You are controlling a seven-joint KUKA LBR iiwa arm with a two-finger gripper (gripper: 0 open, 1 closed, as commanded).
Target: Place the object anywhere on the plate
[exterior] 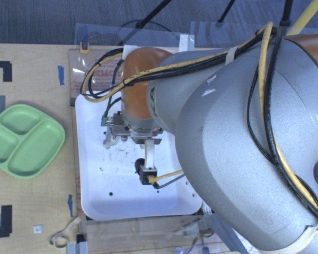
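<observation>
Down over the white bin (95,194), the gripper (128,136) is masked by the wrist; its opening cannot be told

arm (238,142): grey, reaching in from the right
wrist (139,86): orange band, angled steeply down
hand (116,134): low, under the wrist

- Plate (26,140): green plastic, smooth, soft matt sheen.
- Bin (127,197): white plastic, smooth, slightly glossy. Floor is scuffed with dark specks.
- Bench (32,73): pale wood, matt, faint grain.
- Arm (228,142): grey shell, smooth satin finish. Painted metal or plastic, can't tell which.
- Orange band (140,73): smooth and glossy, with highlights.
- Clear sheet (98,73) at the bin's far edge: thin plastic, shiny, reflective.
- Tape strip (61,74): blue, matt.
- Floor (69,4): grey-blue, rough, carpet-like texture.
</observation>
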